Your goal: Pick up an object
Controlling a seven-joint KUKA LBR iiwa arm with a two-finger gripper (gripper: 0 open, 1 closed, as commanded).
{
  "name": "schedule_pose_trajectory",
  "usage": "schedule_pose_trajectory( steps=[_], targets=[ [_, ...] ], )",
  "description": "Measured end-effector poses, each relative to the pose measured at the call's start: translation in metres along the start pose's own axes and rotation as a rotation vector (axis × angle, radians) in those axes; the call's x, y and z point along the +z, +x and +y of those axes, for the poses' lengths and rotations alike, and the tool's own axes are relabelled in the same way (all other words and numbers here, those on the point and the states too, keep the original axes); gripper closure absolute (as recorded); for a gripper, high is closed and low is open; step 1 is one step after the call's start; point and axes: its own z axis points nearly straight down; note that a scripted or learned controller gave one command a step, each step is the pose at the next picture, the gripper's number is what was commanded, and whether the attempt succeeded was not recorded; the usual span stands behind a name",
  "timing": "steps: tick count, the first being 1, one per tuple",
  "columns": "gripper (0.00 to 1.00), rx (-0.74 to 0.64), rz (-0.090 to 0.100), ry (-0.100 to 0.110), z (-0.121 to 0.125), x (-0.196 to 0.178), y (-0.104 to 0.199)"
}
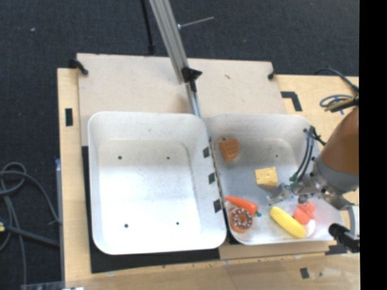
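Note:
The right bin (284, 125) holds several toy foods. An orange-brown block (228, 150) lies near its left wall, with a yellow cheese cube (266, 176) to its right, nearer the bin's middle. Along the front lie a carrot (240, 203), a chocolate donut (242, 220), a yellow banana (287, 221) and a red-pink piece (305, 213). My gripper (293, 192) hangs low over the right front part of this bin, just above the banana and the red-pink piece and right of the cheese cube. Nothing shows held in it.
The left bin (97, 162) sits beside the right one, their walls touching in the middle. A slanted metal pole (172, 35) rises behind the bins. Cables (335, 101) lie on the bench at the far right.

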Motion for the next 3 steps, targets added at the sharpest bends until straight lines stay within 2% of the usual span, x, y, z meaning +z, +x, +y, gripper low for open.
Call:
schedule_pose_trajectory(
  steps=[1, 2, 3],
  targets=[
    [1.00, 0.006, 0.000, -0.010, 0.003, -0.014, 0.000],
    [1.00, -0.005, -0.002, -0.012, 0.009, -0.077, -0.005],
    [1.00, -0.006, 0.000, -0.008, 0.010, -0.103, -0.006]
  ],
)
